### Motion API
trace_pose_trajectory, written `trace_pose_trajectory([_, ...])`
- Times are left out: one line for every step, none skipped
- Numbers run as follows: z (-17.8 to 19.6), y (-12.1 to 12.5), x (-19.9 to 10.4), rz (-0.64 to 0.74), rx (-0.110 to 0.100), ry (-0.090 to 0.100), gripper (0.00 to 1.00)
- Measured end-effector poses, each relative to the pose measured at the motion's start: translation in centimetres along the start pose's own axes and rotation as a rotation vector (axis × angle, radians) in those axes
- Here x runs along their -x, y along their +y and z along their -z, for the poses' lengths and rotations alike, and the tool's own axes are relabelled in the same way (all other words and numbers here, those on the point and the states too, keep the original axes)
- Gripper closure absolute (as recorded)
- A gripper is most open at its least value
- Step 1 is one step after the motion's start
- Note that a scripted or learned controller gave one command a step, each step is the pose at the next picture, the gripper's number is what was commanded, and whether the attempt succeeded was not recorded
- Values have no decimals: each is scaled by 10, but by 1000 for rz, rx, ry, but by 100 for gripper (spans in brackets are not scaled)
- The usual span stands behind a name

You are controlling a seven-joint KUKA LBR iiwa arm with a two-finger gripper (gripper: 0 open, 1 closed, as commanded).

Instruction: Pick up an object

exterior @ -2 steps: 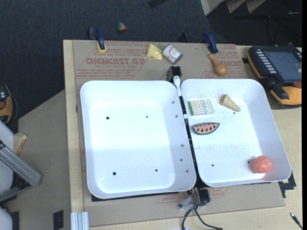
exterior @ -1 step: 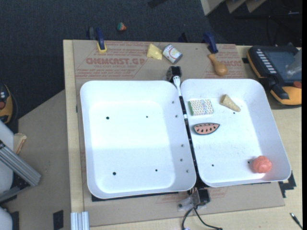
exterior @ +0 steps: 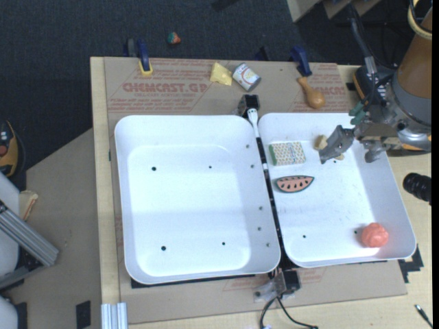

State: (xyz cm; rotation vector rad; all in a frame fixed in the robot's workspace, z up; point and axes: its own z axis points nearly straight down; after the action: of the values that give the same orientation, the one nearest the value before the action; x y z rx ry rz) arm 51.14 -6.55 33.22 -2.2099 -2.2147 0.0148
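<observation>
1. Over the far right part of the right bin (exterior: 405, 218), the hand (exterior: 353, 146) hangs from the grey arm, which reaches in across the worktop's right edge. Two dark fingers (exterior: 335, 144) point down and look spread apart, with nothing visible between them, so I judge the hand released and holding nothing.

2. Candidates for the pick all lie in the right bin. A small tan piece (exterior: 319, 142) sits just beside the nearer finger, close to the bin's far wall. A pale checked block (exterior: 287, 153) lies near the bin's left wall, with a watermelon slice toy (exterior: 294, 184) just nearer the front of it. A pink round toy (exterior: 374, 235) rests in the front right corner, well apart from the others.

3. Judging by its position, the hand is lined up for the tan piece or the checked block; it appears poised above the bin floor rather than touching anything.

4. The left bin (exterior: 127, 184) sits flush against the right one, probably as the drop side.

5. Along the worktop's far edge, outside both bins, lie a yellow wedge (exterior: 221, 75), a small carton (exterior: 246, 77) and a wooden pear-shaped piece (exterior: 312, 94), out of play there.

6. Small, flat items near walls may slip from the fingers.
</observation>
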Motion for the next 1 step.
trace_pose_trajectory([20, 1, 3, -3, 21, -4, 100])
